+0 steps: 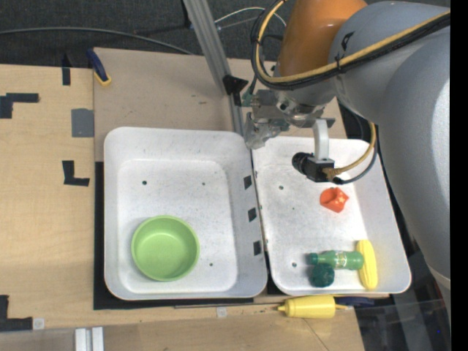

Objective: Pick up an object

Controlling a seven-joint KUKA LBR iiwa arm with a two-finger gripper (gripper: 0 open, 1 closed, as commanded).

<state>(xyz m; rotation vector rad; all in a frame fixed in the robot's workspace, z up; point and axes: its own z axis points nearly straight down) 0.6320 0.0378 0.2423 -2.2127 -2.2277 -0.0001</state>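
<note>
Arm over rear of right bin, pincer [265,126] at the bin divider.
Pincer state: can't tell, fingers hidden under wrist. Right bin [380,196]: red obj [334,199] mid, clear room around it; green bottle [330,262] touching yellow obj [367,263] nr front-right rim. Left bin [117,159]: green bowl [165,248] front-left, rest open. Yellow bottle [311,307] on worktop [44,218] just past front edge. No legible labels.

We've got two white bins, left bin [117,196] and right bin [285,218], both flecked with tiny dark specks. There's a lime green bowl [165,248], a small orange-red block [334,199], a green bottle [333,261] with a darker teal cap, and a yellow banana-shaped toy [366,262]. The arm [395,72] is grey with an orange band [314,28].
</note>
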